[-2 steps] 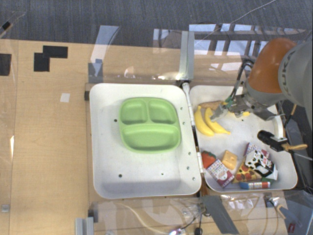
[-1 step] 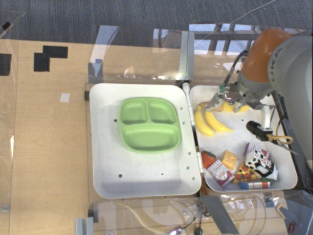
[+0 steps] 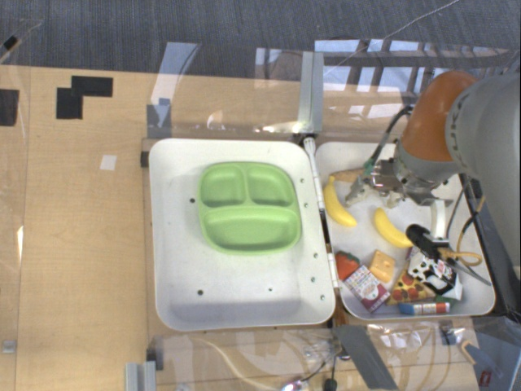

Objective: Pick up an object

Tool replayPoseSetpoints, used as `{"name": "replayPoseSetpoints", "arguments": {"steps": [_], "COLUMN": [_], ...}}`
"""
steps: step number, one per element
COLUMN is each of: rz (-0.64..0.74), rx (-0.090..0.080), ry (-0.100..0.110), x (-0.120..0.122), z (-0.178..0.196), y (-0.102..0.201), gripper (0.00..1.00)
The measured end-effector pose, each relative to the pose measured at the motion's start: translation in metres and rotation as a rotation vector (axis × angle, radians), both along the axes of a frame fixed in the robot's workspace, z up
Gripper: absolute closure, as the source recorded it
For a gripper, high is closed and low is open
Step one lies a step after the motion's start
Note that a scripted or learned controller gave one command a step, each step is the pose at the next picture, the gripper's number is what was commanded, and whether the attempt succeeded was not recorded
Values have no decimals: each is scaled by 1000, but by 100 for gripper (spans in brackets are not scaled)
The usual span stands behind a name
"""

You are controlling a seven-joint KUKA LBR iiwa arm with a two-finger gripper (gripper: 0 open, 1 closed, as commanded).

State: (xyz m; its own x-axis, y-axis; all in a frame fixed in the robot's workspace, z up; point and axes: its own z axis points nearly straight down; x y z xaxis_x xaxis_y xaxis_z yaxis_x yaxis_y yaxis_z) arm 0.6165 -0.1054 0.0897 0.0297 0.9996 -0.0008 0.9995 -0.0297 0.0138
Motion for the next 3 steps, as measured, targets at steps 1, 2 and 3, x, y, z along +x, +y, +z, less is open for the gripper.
{"name": "replayPoseSetpoints", "arguments": {"steps": [1, 2, 3], "rz": [-9, -9, -279], "rx": [0, 3, 3], "ry": [0, -9, 7], "x": [-31, -28, -49], "z": [1, 13, 161], "y": [-30, -28, -23], "gripper": [0, 100, 100]}}
